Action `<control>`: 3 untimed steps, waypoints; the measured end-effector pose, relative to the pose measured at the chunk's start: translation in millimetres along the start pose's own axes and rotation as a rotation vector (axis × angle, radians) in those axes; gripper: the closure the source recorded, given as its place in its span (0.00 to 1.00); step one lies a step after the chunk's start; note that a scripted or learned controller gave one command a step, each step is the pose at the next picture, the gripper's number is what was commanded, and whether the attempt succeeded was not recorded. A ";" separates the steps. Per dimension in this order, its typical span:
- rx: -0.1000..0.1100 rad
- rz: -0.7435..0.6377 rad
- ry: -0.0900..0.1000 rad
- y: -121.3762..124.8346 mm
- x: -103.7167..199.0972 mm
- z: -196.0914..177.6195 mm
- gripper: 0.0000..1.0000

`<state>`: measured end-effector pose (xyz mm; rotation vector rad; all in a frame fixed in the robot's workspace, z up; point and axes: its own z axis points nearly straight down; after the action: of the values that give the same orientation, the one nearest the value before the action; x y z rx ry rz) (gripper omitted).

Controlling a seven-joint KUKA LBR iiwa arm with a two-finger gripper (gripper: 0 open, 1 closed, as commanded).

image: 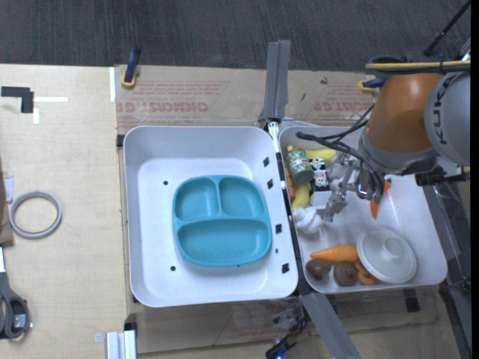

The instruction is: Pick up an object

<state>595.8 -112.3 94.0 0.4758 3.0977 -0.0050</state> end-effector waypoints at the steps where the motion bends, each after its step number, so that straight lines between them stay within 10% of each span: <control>1: 0.006 0.154 0.002 13.3 -3.8 -0.5 0.00; 2: -0.001 0.164 0.006 -39.7 42.3 1.4 0.00; 3: 0.000 0.349 0.007 -3.3 -19.4 1.7 0.00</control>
<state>613.3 -121.3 92.4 1.0091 2.9739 -0.0008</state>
